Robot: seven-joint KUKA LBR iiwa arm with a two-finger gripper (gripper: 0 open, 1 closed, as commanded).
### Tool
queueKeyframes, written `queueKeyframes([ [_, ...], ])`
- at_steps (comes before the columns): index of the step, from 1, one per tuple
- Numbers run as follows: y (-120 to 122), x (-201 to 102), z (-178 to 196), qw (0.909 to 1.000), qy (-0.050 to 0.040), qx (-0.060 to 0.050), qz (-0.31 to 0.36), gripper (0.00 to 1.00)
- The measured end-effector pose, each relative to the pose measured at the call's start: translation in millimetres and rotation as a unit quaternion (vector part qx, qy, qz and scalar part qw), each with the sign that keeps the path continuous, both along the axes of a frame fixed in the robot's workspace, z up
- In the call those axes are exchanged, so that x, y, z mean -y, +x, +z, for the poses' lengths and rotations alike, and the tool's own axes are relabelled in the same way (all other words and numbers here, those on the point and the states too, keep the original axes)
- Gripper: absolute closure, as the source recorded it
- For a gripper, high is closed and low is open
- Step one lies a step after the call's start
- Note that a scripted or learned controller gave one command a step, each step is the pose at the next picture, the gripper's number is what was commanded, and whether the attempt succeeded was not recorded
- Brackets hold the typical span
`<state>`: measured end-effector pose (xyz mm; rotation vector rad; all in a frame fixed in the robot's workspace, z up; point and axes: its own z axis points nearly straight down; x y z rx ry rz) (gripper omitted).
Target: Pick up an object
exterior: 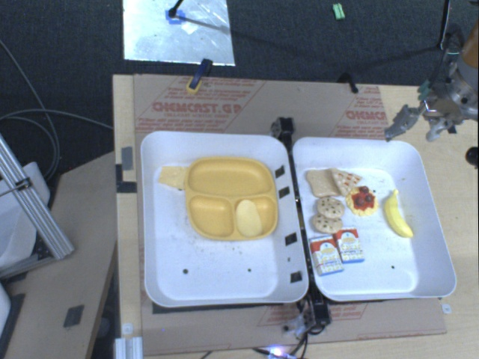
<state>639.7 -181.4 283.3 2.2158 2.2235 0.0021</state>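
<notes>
While the gripper (419,124) hangs at the upper right of the frame, just past the far rim of the right bin (430,200), its two fingers spread apart and nothing between them, the step in hand looks to me like the approach to a pick. To do it well I would bring the arm down over something that lies apart from its neighbours; the banana (397,214), alone toward the right of that bin, seems the safest choice, taken across its narrow middle. The flat pieces crowded at the bin's centre would be harder to grip cleanly.

Counting from largest down: two white bins, the left bin (161,275) bearing one yellow divided tray (224,178) with one pale oval piece (248,217) in its lower right compartment, and one pale flat slice (172,176) tucked at the tray's upper left. In the right bin: one banana, two small cartons (337,250) side by side, two toast pieces (334,180), two cookies (328,214), one red-topped pastry (363,200)
</notes>
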Motion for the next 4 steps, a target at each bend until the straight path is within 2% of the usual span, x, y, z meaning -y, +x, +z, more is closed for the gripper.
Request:
queueKeyframes([
  [1,-36,-81,-194,1.0,0.0028,-0.006,0.003,0.0],
  [2,0,-98,-199,1.0,0.0004,0.001,0.002,0.0],
  [3,31,-93,-198,1.0,0.0002,0.001,0.002,0.0],
  [4,31,-93,-186,1.0,-0.0001,0.002,0.002,1.0],
])
